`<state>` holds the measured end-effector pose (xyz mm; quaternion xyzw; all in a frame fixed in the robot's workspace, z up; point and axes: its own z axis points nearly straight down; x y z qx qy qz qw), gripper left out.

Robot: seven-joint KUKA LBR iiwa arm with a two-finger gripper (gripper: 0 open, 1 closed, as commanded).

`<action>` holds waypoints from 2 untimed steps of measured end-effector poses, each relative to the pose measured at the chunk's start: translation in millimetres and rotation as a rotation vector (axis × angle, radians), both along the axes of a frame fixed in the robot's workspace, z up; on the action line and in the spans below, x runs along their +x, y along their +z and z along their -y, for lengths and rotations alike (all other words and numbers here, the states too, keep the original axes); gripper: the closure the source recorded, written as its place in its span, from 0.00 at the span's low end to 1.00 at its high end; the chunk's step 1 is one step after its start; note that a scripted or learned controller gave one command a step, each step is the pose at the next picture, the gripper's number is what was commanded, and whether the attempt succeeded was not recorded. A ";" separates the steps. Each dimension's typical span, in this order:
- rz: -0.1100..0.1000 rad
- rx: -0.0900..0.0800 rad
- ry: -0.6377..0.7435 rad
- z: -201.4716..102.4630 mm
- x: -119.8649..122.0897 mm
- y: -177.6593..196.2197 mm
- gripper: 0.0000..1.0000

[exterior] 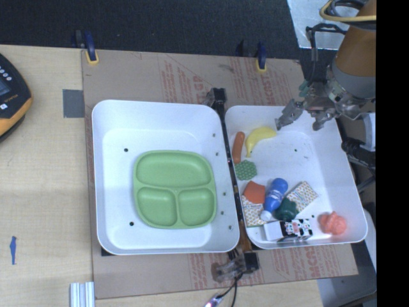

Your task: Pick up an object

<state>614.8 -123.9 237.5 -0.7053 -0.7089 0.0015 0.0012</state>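
Note:
My gripper (298, 123) hangs over the far edge of the right bin (348, 171), its two fingers spread open with nothing between them. A yellow banana (259, 137) lies just left of and below it, apart from the fingers. Beside the banana lies an orange carrot-like piece (238, 146). Further forward in the same bin are a green patterned piece (245, 169), an orange block (254, 192), a blue bottle (275, 194), a checkered packet (303, 194), a black-and-white carton (291, 228) and a pink lump (332, 222).
The left bin (108, 171) holds a green divided tray (174, 188). A yellow and black device (9, 101) sits at the bench's far left. Blue clamps (91, 47) hold the board at the back. The arm body (354, 62) rises at the right.

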 end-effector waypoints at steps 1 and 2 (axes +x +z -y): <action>-0.004 0.000 0.000 -15.1 -42.9 -126.6 0.00; -0.001 0.000 0.000 -17.3 -82.4 -146.1 0.00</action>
